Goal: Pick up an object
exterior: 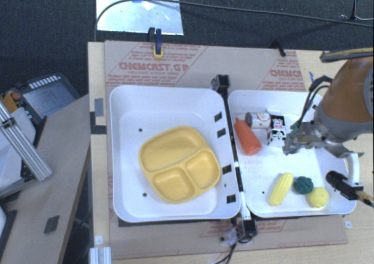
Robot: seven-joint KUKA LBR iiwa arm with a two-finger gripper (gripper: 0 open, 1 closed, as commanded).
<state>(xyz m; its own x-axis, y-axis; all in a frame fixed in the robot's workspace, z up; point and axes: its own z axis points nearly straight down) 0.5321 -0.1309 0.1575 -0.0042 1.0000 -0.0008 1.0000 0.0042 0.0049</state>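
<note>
- The table (193, 55) holds two white bins side by side.
- In the left bin (125, 140) lies a yellow plate (178, 163) with three parts.
- The right bin (257, 190) has the small toys in it.
- An orange toy carrot (247, 136) lies near the wall between the bins.
- Just beside the carrot, toward the back, is a small grey and white can (259, 120).
- Next to the can stands a little black and white toy (277, 128).
- Near the front lies a yellow toy corn (280, 189), then a dark green ball (302, 185), then a yellow lemon (318, 197).
- The grey and orange arm (347, 102) reaches in from the right.
- Its pincer (290, 143) hangs just beside the black and white toy, and I cannot tell how it stands.
</note>
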